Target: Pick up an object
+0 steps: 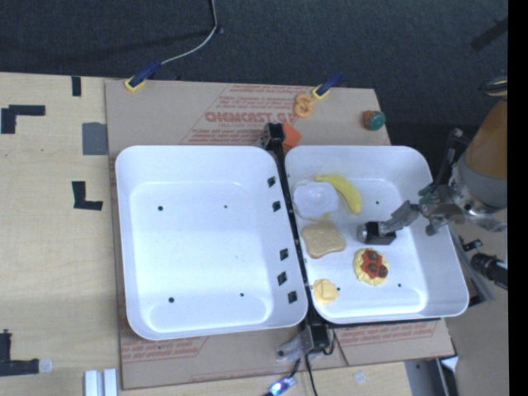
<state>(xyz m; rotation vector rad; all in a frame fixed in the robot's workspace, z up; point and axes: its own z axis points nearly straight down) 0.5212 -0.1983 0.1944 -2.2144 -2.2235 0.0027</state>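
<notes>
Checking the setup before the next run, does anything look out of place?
Two small things lie on the cardboard beyond the right bin, not in it: an orange piece and a teal one.

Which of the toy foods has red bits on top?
The round yellow food piece near the front of the right white bin. The curved yellow banana, tan toast slice and small yellow lump show no red.

Robot lab, white bins (198,246), cardboard-covered bench (239,114)

Bright, even light (soft shadows) with slight blur throughout.
</notes>
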